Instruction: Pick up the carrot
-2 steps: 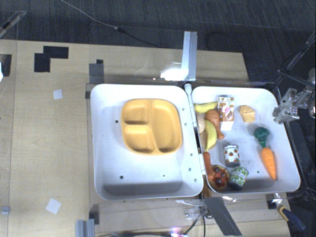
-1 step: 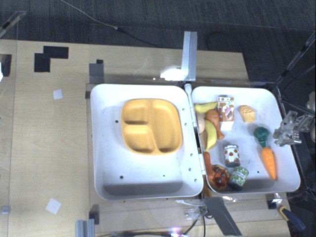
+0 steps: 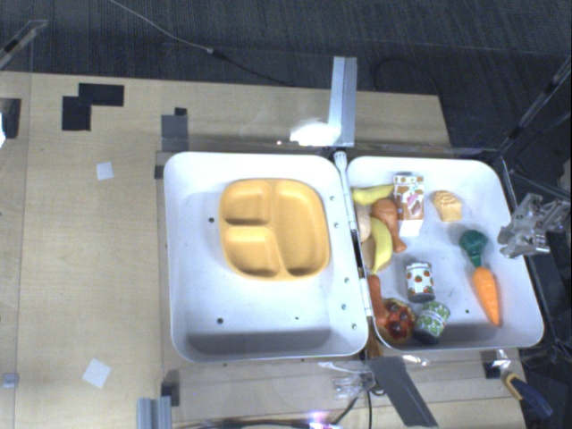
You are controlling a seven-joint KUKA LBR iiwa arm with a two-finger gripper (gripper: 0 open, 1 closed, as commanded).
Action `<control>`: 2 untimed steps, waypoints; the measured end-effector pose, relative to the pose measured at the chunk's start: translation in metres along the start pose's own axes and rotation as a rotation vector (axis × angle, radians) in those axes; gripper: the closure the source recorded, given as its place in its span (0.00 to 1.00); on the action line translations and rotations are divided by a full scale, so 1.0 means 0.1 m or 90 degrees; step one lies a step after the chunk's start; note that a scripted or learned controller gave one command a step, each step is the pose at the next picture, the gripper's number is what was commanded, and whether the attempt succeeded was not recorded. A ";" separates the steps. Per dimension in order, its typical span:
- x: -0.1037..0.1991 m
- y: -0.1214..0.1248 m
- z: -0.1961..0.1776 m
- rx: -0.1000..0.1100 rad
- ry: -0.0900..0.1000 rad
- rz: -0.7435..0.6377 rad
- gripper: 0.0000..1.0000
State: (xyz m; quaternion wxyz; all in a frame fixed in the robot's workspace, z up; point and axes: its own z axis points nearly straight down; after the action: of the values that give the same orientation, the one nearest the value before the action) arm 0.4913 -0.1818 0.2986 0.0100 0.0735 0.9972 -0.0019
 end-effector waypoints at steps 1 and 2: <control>-1.43 0.31 -0.10 -0.002 0.007 0.037 1.00; -1.57 0.30 -0.11 -0.001 0.004 0.144 1.00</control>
State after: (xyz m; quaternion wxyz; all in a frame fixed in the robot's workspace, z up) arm 0.6503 -0.1754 0.3129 0.0071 0.1859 0.9825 0.0001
